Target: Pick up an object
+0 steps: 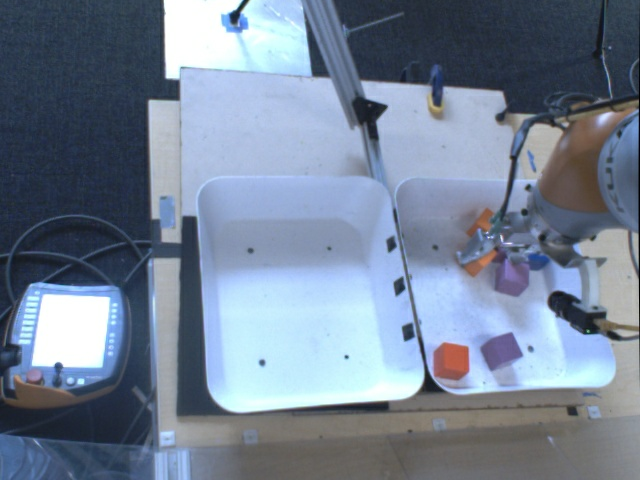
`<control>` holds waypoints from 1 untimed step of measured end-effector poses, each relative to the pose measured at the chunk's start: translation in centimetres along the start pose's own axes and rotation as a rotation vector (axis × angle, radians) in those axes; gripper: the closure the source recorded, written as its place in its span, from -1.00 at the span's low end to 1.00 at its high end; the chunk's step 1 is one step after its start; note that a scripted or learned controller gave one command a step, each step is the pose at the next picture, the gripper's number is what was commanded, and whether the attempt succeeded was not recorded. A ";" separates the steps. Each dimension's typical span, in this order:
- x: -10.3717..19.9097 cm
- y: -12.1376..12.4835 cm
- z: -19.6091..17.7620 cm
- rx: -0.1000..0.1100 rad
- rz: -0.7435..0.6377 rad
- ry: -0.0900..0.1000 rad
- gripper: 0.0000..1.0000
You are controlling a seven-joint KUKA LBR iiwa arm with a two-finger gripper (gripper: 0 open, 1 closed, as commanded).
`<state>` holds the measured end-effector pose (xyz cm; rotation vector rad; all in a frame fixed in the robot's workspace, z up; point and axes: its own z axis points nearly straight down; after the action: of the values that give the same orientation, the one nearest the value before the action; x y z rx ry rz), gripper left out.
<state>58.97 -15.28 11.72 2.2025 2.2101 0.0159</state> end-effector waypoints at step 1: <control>-0.1 0.0 -0.9 0.000 0.000 -0.002 1.00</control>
<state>58.95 -15.40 12.62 2.2010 2.2096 0.0139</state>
